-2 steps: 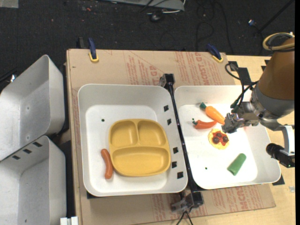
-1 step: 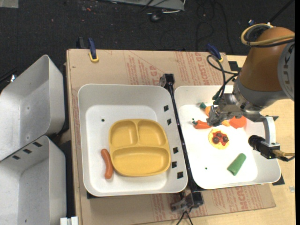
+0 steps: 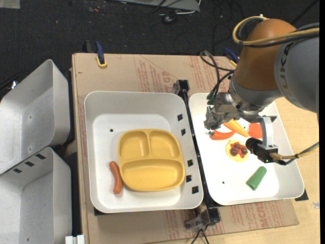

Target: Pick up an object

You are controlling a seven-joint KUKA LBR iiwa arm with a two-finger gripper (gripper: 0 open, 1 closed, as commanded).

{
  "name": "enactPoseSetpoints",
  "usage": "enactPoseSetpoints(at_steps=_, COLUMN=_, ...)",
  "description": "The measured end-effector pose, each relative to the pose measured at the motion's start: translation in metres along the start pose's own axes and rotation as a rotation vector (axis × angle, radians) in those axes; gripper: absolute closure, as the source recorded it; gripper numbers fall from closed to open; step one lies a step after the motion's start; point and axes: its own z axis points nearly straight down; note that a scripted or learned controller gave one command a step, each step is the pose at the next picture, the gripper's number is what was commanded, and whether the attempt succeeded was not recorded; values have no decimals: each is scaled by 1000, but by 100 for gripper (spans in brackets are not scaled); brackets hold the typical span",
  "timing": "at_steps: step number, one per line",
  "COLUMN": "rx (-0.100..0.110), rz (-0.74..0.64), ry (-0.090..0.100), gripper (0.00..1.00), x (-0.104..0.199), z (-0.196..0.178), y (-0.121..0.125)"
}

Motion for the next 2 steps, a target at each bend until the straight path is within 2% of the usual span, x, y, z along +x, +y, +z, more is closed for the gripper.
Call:
enactPoseSetpoints(at_steps=1, rx=2, rz=1, ry=-1, gripper=100, x=51, z=14, y=12)
enactPoseSetpoints(at_steps=2, rx=2, rz=0, ry=0, gripper=100, x=109, z=16, y=14)
